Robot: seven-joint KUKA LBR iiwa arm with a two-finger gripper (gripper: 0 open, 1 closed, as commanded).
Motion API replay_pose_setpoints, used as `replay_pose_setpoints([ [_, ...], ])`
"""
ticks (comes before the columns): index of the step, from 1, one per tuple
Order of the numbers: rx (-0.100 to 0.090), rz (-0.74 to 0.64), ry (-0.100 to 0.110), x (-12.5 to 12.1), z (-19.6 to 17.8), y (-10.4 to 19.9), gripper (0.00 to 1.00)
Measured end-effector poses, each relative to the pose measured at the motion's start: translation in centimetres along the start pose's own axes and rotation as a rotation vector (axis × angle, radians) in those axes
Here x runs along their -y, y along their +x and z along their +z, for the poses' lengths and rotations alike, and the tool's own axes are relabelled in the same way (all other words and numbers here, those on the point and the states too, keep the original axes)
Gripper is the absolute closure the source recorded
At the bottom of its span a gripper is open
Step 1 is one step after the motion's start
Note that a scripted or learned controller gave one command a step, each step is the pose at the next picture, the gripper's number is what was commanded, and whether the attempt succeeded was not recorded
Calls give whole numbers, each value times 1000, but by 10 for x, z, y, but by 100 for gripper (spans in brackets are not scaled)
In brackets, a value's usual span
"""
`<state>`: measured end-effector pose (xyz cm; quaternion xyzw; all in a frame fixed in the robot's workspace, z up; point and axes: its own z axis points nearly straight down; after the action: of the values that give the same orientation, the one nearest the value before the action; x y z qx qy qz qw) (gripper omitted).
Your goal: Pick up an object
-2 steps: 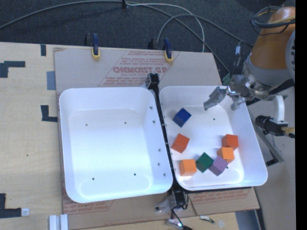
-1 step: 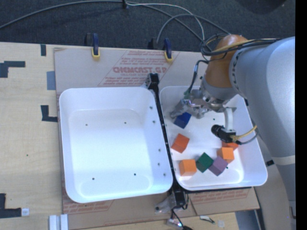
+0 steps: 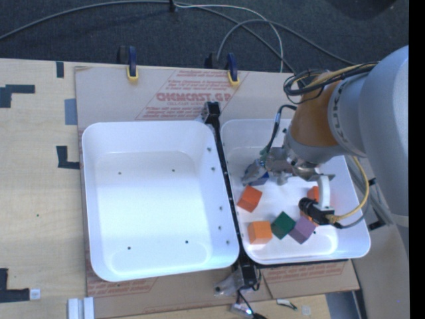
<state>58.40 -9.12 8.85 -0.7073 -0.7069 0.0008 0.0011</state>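
Observation:
My gripper (image 3: 261,170) hangs low in the right bin (image 3: 345,244), near its left wall and toward the back. Just in front of it lies an orange cube (image 3: 250,199), tilted on the bin floor and apart from the gripper. Closer to the front edge sit an orange block (image 3: 260,231), a green cube (image 3: 283,224) and a purple block (image 3: 303,229), side by side. A small orange piece (image 3: 313,194) shows beside the wrist hardware. A bit of blue (image 3: 263,175) shows under the gripper; what it is cannot be made out.
The left bin (image 3: 99,178) stands beside the right one, with a black divider (image 3: 222,171) between them. The arm's grey body (image 3: 372,118) and its cables cover the right bin's back right part. Two clamps (image 3: 132,64) hold cardboard at the back.

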Motion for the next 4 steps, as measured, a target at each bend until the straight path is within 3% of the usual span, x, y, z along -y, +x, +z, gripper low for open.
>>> replay_pose_setpoints([
  [1, 1, -2, -4, -77, 0, 4, 0],
  [3, 0, 0, -1, -4, 0, 3, 0],
  [4, 0, -1, -2, -4, 0, 3, 0],
])
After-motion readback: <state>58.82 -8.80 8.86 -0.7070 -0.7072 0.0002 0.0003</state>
